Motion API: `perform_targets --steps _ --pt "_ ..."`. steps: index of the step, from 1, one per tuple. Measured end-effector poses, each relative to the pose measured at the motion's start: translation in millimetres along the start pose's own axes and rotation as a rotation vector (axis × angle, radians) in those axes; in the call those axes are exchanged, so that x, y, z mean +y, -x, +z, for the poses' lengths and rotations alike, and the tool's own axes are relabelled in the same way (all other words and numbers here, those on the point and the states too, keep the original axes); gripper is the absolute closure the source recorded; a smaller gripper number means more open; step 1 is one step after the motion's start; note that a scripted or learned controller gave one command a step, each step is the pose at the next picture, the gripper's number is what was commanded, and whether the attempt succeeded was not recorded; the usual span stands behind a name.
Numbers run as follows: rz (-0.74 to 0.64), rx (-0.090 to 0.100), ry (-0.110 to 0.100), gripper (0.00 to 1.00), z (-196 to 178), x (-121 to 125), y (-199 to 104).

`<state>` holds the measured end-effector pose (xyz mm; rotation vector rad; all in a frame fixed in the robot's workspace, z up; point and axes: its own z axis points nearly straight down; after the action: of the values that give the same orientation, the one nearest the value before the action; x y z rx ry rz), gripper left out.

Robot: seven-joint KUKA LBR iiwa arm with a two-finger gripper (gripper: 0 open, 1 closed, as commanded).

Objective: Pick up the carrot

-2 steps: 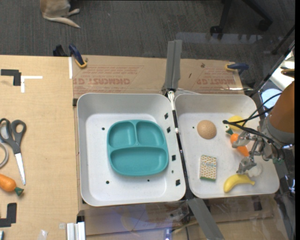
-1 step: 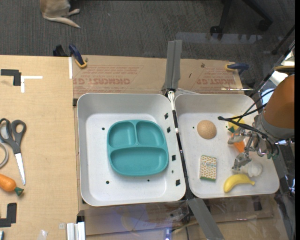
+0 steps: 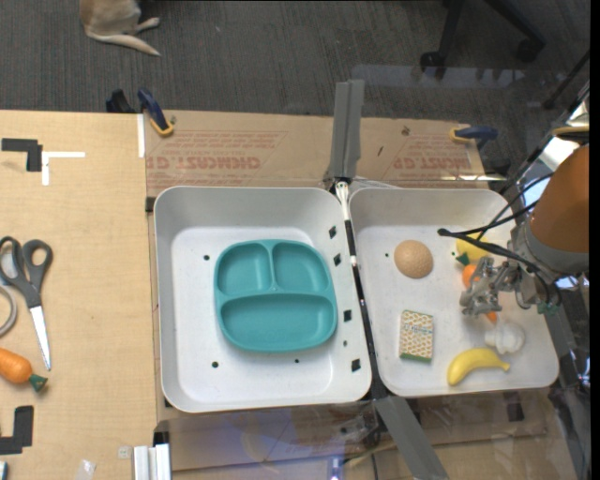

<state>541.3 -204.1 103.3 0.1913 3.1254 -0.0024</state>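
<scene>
The bench (image 3: 75, 234) is pale wood on the left, with brown cardboard (image 3: 244, 155) laid under the two white bins. At the near edge, about 9 o'clock from the left bin (image 3: 169, 309), an orange toy (image 3: 14, 366) with a green tip lies on the wood, and scissors (image 3: 28, 281) lie just beyond it. The left bin holds a teal divided plate (image 3: 275, 295) in its middle.

In the right bin (image 3: 375, 309), a banana (image 3: 476, 364) lies nearest, at 5 o'clock, with a small white lump (image 3: 506, 337) just beyond it and a patterned packet (image 3: 416, 335) at 7 o'clock. The gripper (image 3: 478, 298) is low over the bin at 3 o'clock; I cannot tell how its tips stand. A small orange piece, likely the carrot (image 3: 468, 274), shows just beyond the gripper, beside a yellow thing (image 3: 469, 251). A tan egg (image 3: 412, 259) sits toward 11 o'clock.

Farther off, clamps (image 3: 155, 112) grip the cardboard's far edge. Beyond is dark grey carpet (image 3: 281, 47), a chair base (image 3: 478, 37) and a tan shape (image 3: 117, 21).
</scene>
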Motion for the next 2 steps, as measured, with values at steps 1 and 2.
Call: perform_targets --steps 1,2 --pt "-0.240 0.010 0.004 1.00 11.4 59.5 -35.5" --pt "-0.241 0.009 0.004 0.00 11.4 59.4 -35.5"
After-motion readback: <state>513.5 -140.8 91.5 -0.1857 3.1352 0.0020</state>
